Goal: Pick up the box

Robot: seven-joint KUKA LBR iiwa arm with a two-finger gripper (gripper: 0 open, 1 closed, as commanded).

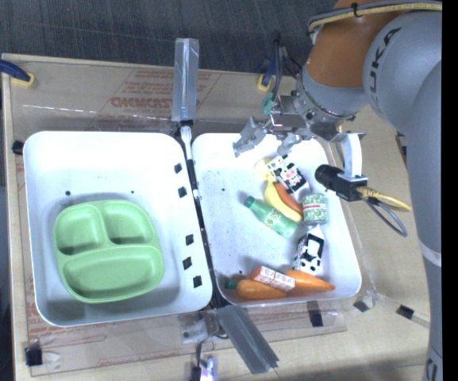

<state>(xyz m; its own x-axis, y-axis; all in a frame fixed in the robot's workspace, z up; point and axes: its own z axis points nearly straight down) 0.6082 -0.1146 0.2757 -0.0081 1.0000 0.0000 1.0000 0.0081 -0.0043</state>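
Observation:
A small black-and-white patterned box (pixel 311 253) lies in the right bin (pixel 221 213), near its front right, just above a carrot (pixel 280 283). A second black-and-white patterned box (pixel 287 175) rests at the back of the bin against a yellow banana (pixel 280 198). My gripper (pixel 266 142) hangs over the back edge of the right bin, left of and behind that second box. Its fingers (pixel 246 140) are spread open with nothing between them.
A green bottle (pixel 271 215) and a small green-labelled can (pixel 315 208) lie between the two boxes. The left bin (pixel 46 157) holds a green compartment tray (pixel 108 249). A metal divider (pixel 186 78) stands between the bins at the back.

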